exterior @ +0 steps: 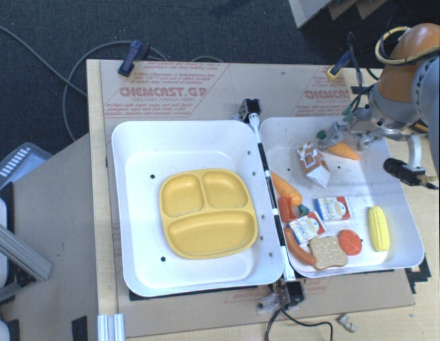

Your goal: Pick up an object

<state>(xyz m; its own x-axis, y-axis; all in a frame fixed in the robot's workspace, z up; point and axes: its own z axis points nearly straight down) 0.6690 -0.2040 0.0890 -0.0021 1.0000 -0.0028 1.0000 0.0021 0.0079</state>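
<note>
The right bin [401, 197] holds several toy foods. An orange wedge [344, 150] lies near its far edge, beside a small brown and white carton [311, 159]. Toward the front lie a carrot [285, 186], two small cartons [332, 209] [305, 228], a slice of bread [328, 252], a red tomato slice [350, 242] and a yellow corn cob [378, 227]. My gripper [350, 135] hangs low over the far part of this bin, directly above the orange wedge. Whether it touches the wedge is hidden by the wrist.
The left bin [128, 190] holds a yellow divided plate [208, 213]. A black clamp [250, 108] sits where the two bins meet at the back. The grey arm with its orange band [411, 48] comes in from the upper right.
</note>
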